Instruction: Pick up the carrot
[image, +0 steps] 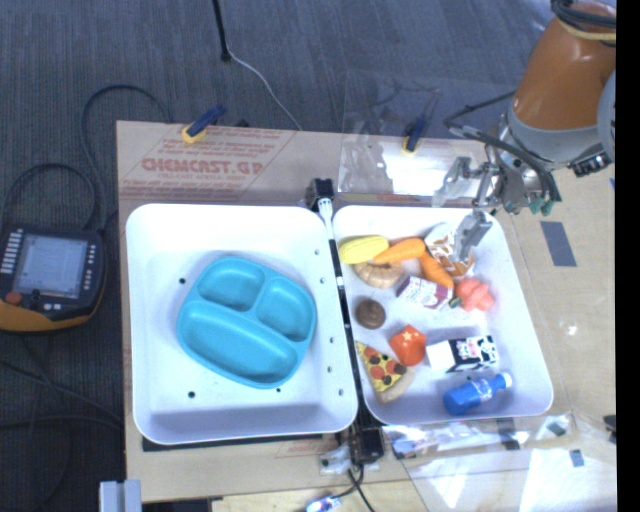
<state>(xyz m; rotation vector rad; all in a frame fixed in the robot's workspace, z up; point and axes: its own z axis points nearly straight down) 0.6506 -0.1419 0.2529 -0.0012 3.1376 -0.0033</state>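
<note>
The carrot (403, 250) is an orange tapered piece lying near the back of the right bin (530, 340), between a yellow toy (362, 248) and a second orange piece (436, 269). My gripper (468, 240) reaches down from the arm at the upper right. It hangs just right of the carrot's thick end, over a small white packet (441, 243). Nothing can be seen held in it.
The right bin also holds a bagel (380, 272), a purple carton (422, 292), a pink fruit (475, 294), a brown disc (370, 314), a red pepper (407, 345), a pizza slice (380, 368), a cow-print carton (466, 352) and a blue bottle (476, 391). The left bin (160, 400) holds a blue divided plate (248, 318).
</note>
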